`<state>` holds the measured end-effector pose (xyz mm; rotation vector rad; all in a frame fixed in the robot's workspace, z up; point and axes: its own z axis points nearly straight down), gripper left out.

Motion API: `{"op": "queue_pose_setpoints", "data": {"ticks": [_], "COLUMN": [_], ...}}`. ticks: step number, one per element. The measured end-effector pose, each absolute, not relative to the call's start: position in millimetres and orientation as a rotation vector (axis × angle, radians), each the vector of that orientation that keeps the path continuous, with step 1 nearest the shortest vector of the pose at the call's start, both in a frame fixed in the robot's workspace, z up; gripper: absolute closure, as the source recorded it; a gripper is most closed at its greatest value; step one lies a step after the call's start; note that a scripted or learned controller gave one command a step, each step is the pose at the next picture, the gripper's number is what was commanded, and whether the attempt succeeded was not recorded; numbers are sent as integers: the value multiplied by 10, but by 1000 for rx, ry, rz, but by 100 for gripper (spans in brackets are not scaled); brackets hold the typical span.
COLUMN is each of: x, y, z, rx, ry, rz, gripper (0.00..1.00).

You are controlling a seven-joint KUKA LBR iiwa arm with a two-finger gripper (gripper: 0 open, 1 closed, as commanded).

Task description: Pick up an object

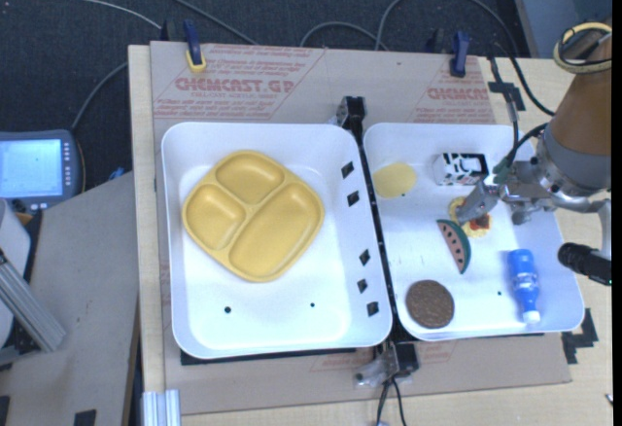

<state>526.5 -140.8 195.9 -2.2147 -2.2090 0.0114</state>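
Small red-and-orange object: is being kept in the right bin, in its upper middle part, directly under the jaws. Whether it is being touched cannot be told.

Jaws: are being hung low over the right bin by the grey arm (orange band above the wrist), which is reaching in from the right. Whether the jaws are apart, together or clamped on anything cannot be told, as the tips are being blurred against the small object.

Other contents being carried in the right bin:
- watermelon slice, just below and left of the small object;
- black-and-white patterned piece, near the far wall;
- pale yellow disc, beside the dividing wall;
- brown round cookie, near the front wall;
- blue bottle (white cap pointing to the front), lying flat on the right side.

Left bin: a yellow divided plate is being held in its upper half, lying flat.

Bench: both bins are being borne side by side on a brown board, which is being gripped at the far edge by two blue clamps.
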Motion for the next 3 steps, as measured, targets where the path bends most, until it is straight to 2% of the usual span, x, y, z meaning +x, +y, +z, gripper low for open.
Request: {"op": "queue_pose_setpoints", "data": {"ticks": [1,3], "x": [5296,5357], "y": [-1406,-1347], "z": [2020,908], "rx": [-2219,-2218], "ry": [-2220,-2217], "rz": [0,3], "gripper": [0,0]}}
